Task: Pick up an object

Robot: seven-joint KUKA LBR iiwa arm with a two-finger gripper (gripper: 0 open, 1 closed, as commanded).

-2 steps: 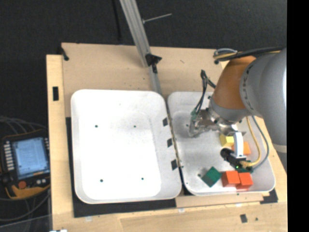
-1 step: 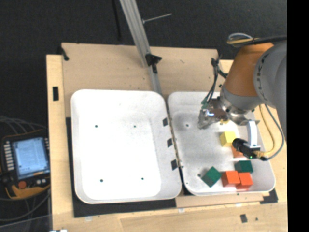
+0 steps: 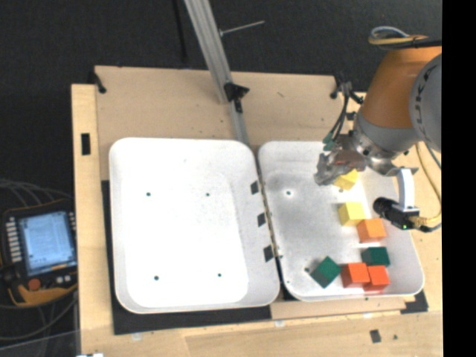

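Small yellow block (image 3: 346, 180) under hand (image 3: 332, 169)

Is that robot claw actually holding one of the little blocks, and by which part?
It cannot be told. The gripper sits right at a yellow block in the right bin, but any hold on it is hidden.

Floor (image 3: 111, 21): dark, carpet-like
Bench (image 3: 171, 103): pale wood
Pole (image 3: 212, 39): slanted metal
Pendant (image 3: 41, 248): lit screen, left
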